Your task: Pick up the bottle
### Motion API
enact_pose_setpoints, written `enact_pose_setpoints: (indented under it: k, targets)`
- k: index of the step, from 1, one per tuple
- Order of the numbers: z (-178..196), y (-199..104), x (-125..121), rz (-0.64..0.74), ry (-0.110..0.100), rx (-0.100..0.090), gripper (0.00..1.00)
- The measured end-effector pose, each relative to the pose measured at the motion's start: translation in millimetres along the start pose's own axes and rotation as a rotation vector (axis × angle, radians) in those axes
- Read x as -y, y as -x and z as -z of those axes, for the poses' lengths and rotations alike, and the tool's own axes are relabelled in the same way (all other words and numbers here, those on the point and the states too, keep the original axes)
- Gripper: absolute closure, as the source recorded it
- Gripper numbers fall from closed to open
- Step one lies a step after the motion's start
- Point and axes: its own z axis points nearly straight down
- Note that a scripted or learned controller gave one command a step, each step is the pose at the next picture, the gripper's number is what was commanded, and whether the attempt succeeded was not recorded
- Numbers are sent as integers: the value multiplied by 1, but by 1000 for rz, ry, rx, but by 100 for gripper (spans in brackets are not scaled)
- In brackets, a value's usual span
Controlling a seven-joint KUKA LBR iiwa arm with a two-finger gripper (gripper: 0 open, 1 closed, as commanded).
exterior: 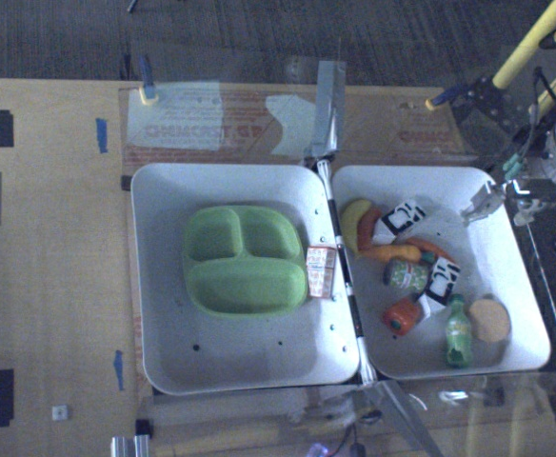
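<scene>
The bottle is small and green with a green cap. It lies in the right bin near the front right corner, cap pointing toward the back. A brown round bun-like item touches its right side. My gripper hangs over the back right part of the same bin, well behind the bottle and a little to its right, apart from all the items. Nothing is seen held in it.
Left of the bottle in the right bin lie a red pepper-like toy, a green can, a carrot, a banana and two black-and-white packs. The left bin holds a green divided plate and a small carton.
</scene>
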Motion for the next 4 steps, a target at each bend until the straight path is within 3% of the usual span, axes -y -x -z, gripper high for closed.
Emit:
enact_pose_setpoints:
  k: [1, 2, 3, 4]
  targets:
    - [-121, -17, 82, -23, 17, 4, 0]
    - [-110, -17, 81, -24, 22, 4, 100]
    - [-128, 11, 71, -161, 49, -1, 100]
    - [-128, 24, 57, 175, 47, 15, 100]
